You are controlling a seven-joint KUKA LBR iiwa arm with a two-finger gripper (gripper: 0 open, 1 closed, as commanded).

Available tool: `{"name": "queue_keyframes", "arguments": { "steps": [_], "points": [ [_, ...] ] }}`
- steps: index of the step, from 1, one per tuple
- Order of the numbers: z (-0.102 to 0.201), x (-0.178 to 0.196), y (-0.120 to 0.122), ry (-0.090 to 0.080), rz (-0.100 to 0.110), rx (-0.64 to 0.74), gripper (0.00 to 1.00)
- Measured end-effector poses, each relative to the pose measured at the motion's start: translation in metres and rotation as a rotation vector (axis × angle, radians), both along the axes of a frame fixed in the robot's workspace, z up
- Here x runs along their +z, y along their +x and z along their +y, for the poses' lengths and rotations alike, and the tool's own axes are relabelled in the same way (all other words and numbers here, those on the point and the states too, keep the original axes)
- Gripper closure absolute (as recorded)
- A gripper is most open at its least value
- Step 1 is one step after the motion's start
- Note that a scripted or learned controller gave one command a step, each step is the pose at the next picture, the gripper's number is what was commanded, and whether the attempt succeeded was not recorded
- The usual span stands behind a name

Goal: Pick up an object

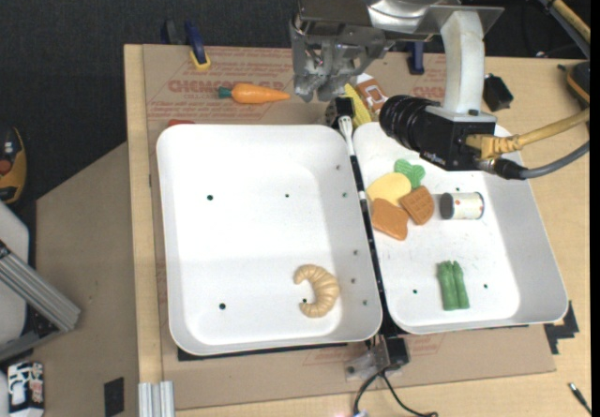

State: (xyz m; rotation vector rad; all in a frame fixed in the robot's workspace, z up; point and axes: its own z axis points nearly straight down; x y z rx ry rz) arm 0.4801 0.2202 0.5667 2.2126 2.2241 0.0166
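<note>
From my feed the gripper [319, 78] sits at the far edge of the bench, above the cardboard just beyond the far rim of the left bin [187, 181], and I cannot tell from this angle whether it is open or closed; nothing shows between its metal parts.

The nearest thing to it is the toy carrot [255, 95], lying on the cardboard just to its left, outside both bins. Just to its right, at the top of the seam between the bins, a yellow and brown item [364, 96] is partly hidden by the arm; I can't make out what it is.

Nearer the camera than the gripper and to its right, in the right bin [525, 256], a cluster of toy food lies together: a green piece [409, 171], a yellow piece [388, 187] touching it, an orange-brown wedge [390, 218] and a brown waffle-like piece [419, 205]. Just beside them lies a small cylinder with a dark end [461, 206]. Farther toward the camera in that bin lies a green asparagus-like bundle [453, 285].

Well apart from the gripper, in the near part of the left bin, a croissant [317, 290] rests alone.
</note>
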Motion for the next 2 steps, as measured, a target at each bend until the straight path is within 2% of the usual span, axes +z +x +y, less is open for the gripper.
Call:
{"name": "queue_keyframes", "arguments": {
  "steps": [1,2],
  "points": [
    [0.0,0.0,0.0,0.0,0.001,0.0,0.0],
    [0.001,0.01,0.0,0.001,-0.003,0.001,1.0]
  ]
}}
